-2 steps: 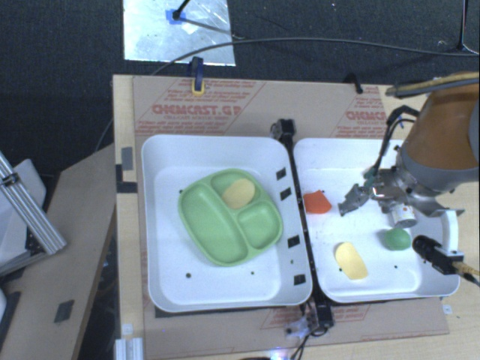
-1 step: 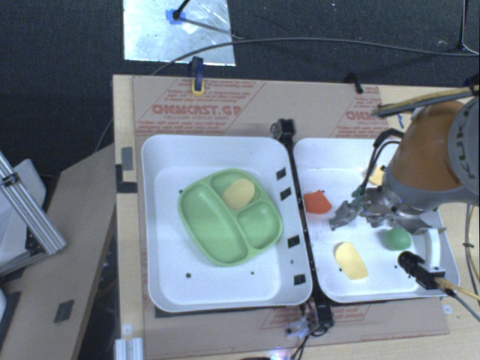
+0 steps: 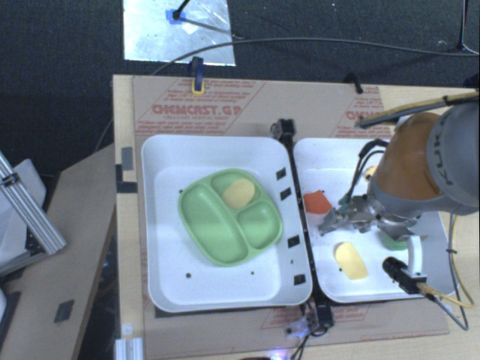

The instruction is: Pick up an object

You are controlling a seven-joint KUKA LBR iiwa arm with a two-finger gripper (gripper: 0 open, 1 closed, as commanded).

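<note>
Camera view: I counted two bins [image 3: 161, 223], one green plate [image 3: 217, 231], two yellow pieces [image 3: 239, 193], one red piece [image 3: 316, 202]; gripper [image 3: 334, 223] state I couldn't tell. Cardboard bench [image 3: 225, 103], dark floor.

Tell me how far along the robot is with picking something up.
Nothing looks picked up yet. The gripper sits low over the right bin, between the red object and the pale yellow object, both lying on the bin floor. Whether it grips anything cannot be told. A yellow item rests in the green divided plate in the left bin. The grasp and lift remain.
</note>
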